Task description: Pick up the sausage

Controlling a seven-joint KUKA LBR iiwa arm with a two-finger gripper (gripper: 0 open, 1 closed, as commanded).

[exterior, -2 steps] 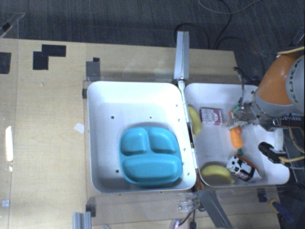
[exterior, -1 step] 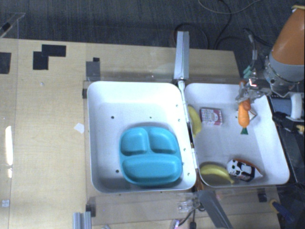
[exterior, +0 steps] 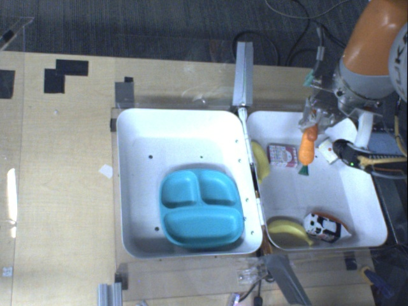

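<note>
Gripper (exterior: 311, 121), upper right of frame, grasping what I judge to be the slim orange sausage (exterior: 307, 146); it hangs nearly vertical directly below the fingers, above the right white bin (exterior: 363, 190).

Two white bins sat side by side, the left bin (exterior: 127, 171) and the right bin (exterior: 363, 196). The left one held one blue divided plate (exterior: 201, 207). In the right were two bananas, one along the left wall (exterior: 260, 161) and one at the front (exterior: 288, 231), one carrot (exterior: 307, 146), one small packet (exterior: 282, 154) and one black-and-white toy (exterior: 325, 227).
</note>
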